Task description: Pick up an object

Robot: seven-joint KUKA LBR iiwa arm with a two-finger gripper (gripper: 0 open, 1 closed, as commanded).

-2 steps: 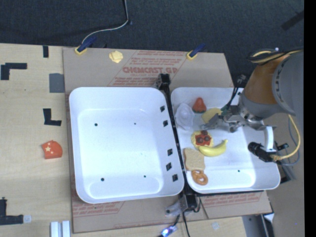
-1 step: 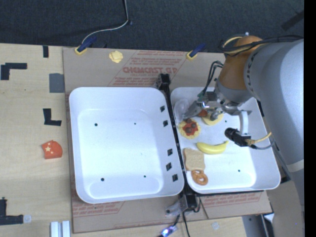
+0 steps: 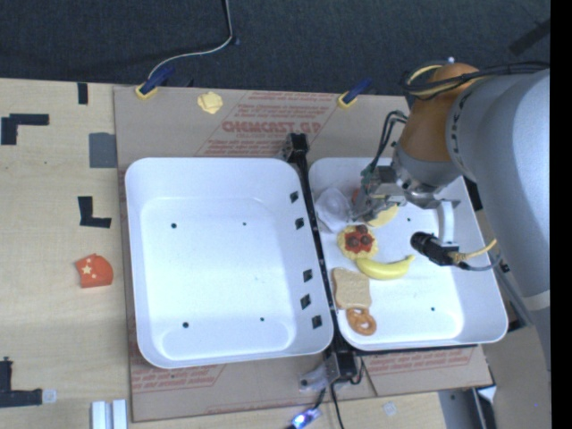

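Reaching into the right bin (image 3: 465,315) with my gripper (image 3: 366,202).
It hangs just above the banana (image 3: 386,267); I cannot tell its state.

Wooden bench (image 3: 54,231) (black marks on it), dark cloth (image 3: 107,16) behind.

Robotics lab: two white bins (image 3: 214,172) on cardboard-covered bench (image 3: 268,123), clamps, cables.

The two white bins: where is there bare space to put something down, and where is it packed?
The left bin offers bare white floor wall to wall. In the right bin, open floor lies toward the near right corner, past the banana. Its left side is crowded: toast, pretzel, a red-topped pastry and the gripper.
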